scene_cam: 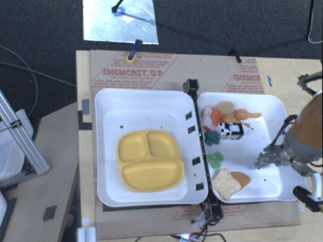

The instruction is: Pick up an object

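The gripper (pixel 263 160) is hovering over the right bin (pixel 262 185) (finger state indiscernible), well apart from the toast slice (pixel 225 183).

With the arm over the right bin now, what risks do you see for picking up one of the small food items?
1. The gripper sits over bare floor of the right bin, apart from every item, so closing here would likely catch nothing.
2. The toy cow, sausage and chicken leg lie crowded together; a grasp there may push or take a neighbour.
3. The bread slice lies flat, so the fingers may slide over it.
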Motion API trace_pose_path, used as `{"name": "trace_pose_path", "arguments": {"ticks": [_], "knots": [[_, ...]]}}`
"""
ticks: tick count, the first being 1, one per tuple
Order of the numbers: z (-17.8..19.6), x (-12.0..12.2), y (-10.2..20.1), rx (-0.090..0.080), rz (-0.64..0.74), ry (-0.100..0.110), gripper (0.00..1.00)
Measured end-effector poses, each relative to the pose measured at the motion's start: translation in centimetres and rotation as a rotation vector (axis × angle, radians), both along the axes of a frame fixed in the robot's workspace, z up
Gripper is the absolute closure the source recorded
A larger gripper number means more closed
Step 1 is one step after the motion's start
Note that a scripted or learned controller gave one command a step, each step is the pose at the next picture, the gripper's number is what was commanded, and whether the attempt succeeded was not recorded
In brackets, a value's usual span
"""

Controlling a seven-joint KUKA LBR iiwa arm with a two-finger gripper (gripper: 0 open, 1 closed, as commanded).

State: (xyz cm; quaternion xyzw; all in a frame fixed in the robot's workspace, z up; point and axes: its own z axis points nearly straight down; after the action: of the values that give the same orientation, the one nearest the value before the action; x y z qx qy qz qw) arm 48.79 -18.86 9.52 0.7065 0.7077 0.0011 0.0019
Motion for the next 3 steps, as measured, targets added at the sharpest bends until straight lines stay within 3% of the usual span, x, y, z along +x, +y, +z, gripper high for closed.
{"name": "trace_pose_path", "arguments": {"ticks": [2, 3], "knots": [[-1.1, 1.1, 9.4, 0.003, 0.007, 0.002, 1.0], [9.5, 3.0, 14.9, 0.003, 0.01, -0.009, 1.0]]}}
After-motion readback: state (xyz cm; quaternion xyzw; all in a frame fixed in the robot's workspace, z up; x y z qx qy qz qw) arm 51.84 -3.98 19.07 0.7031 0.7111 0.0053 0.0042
